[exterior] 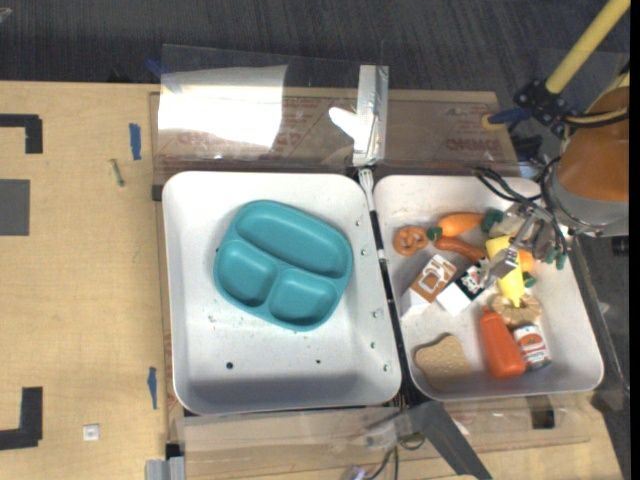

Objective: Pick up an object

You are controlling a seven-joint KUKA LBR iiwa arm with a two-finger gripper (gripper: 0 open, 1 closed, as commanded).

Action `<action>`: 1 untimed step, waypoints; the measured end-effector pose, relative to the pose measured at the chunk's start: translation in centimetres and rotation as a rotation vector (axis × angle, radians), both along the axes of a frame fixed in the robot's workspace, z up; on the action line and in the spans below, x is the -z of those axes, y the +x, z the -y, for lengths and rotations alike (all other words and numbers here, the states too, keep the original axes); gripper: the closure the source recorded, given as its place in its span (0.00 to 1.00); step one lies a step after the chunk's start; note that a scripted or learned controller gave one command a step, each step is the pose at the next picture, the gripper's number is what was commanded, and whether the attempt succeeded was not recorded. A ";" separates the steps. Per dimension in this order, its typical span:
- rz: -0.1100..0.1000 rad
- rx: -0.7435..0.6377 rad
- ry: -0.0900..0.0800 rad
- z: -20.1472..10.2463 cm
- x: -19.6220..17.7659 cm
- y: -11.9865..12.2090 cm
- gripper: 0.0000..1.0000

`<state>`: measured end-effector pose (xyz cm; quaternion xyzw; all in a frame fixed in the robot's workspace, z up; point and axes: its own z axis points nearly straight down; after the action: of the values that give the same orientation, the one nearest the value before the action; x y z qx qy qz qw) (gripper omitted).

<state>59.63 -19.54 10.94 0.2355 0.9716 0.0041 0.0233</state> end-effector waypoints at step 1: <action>0.007 0.132 0.005 1.1 0.0 -1.7 0.00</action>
<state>57.96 -20.63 10.96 0.2993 0.9538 0.0058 0.0265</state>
